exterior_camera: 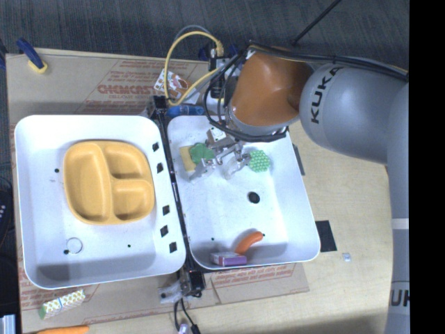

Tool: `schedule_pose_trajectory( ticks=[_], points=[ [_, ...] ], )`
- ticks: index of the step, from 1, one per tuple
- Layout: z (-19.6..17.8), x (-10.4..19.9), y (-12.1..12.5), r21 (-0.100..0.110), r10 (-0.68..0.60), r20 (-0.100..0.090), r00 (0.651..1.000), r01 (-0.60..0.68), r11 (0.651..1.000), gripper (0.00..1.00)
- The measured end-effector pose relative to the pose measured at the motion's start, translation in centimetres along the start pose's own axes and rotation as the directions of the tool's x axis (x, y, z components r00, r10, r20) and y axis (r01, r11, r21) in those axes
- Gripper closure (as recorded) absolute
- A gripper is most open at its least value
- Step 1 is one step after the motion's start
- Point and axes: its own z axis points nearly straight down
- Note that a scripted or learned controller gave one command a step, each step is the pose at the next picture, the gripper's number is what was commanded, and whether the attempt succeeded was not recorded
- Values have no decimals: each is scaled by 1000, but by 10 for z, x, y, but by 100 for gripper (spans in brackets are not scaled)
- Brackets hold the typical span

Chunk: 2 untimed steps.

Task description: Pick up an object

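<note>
Jaws [224, 157] in right bin [295, 214], green object [199, 152] just left

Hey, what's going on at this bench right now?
A grey robot arm has reached into the right bin, its gripper down among a yellow block, a green piece and a green dotted ball. Whether it holds anything is unclear. The left bin holds a yellow divided tray.

The arm [348, 110] covered the right bin's [295, 214] far rim. The gripper [221, 157] overlapped a green object [199, 152], leaving its shape unclear. A purple item [229, 259] by the near wall was too small to identify.
</note>
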Motion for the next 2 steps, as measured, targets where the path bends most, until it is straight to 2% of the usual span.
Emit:
schedule_pose_trajectory(
  ticks=[1, 2],
  points=[
    [1, -16, 40, -2, -61, 1, 998, 61, 998, 0],
    [0, -1, -17, 0, -152, 0, 988, 152, 988, 0]
  ],
)
